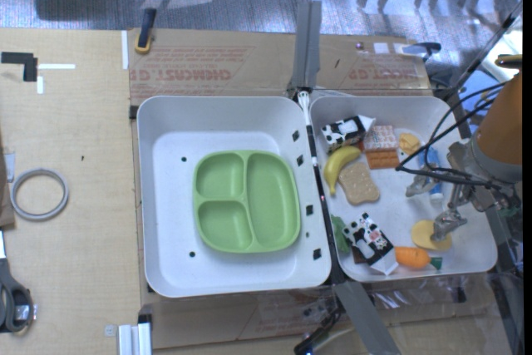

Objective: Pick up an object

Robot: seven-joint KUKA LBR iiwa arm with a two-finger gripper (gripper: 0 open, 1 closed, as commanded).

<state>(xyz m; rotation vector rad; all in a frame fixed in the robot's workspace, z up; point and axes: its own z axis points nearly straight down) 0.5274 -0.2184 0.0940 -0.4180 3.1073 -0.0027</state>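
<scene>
The right bin (474,258) holds several toy foods: a banana (339,165), a bread slice (359,182), a cow-patterned carton (346,130) at the back, a second cow-patterned carton (369,239) at the front, a carrot (413,258), an orange cracker block (381,148) and a yellow disc (429,236). My gripper (451,220) hangs low over the bin's right side, just above and right of the yellow disc. Nothing is visibly held in it. A small blue and white item (431,181) lies partly hidden behind the gripper's cables.
The left bin (158,179) holds a green divided plate (247,201). A grey tape roll (37,194) and scissors (12,308) lie on the wooden bench at far left. Cardboard sheets (208,71) sit behind the bins. Black cables (449,129) cross the right bin's far corner.
</scene>
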